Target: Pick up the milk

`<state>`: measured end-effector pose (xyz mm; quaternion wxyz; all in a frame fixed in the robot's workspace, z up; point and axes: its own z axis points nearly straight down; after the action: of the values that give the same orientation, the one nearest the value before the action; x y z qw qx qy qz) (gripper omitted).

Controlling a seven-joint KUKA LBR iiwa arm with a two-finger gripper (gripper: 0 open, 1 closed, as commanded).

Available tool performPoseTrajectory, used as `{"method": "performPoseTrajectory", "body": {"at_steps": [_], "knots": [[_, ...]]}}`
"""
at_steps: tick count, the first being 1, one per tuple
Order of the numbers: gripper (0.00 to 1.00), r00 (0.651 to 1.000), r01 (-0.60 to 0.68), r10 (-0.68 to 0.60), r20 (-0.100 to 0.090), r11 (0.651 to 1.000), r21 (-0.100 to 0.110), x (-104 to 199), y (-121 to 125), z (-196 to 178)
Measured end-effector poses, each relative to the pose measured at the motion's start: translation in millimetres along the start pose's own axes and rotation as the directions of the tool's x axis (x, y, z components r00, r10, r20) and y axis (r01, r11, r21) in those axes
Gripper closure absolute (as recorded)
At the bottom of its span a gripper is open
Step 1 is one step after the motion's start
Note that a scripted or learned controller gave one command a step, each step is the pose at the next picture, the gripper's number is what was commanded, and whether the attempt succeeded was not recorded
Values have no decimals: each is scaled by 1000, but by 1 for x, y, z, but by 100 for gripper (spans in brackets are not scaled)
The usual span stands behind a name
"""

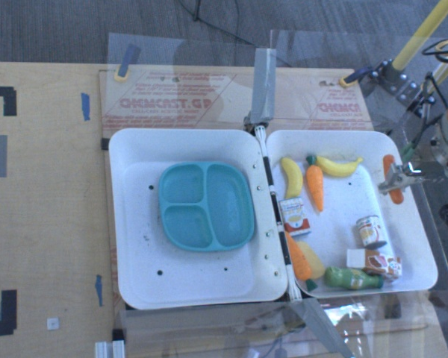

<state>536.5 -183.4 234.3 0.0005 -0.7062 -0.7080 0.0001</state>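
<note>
On the wooden bench (45, 200) over grey carpet (75, 10) sit white bins (134, 155).

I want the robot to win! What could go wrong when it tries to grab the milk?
The milk is squeezed against the bin's left wall, with a banana just above it and a carrot close by. The fingers might bump the wall or catch a neighbour instead. The gripper sits far over at the right rim, so it has a long reach across the other food.

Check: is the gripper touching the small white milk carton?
Apart. The camera view shows the gripper at the right bin's far rim, with bare bin floor before the small white milk carton.
</note>
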Motion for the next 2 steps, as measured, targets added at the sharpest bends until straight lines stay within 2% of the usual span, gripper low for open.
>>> {"method": "performPoseTrajectory", "body": {"at_steps": [1, 2], "knots": [[0, 783, 622, -622, 33, 783, -18, -42, -27, 109], [0, 578, 816, -813, 67, 578, -17, -34, -30, 114]]}}
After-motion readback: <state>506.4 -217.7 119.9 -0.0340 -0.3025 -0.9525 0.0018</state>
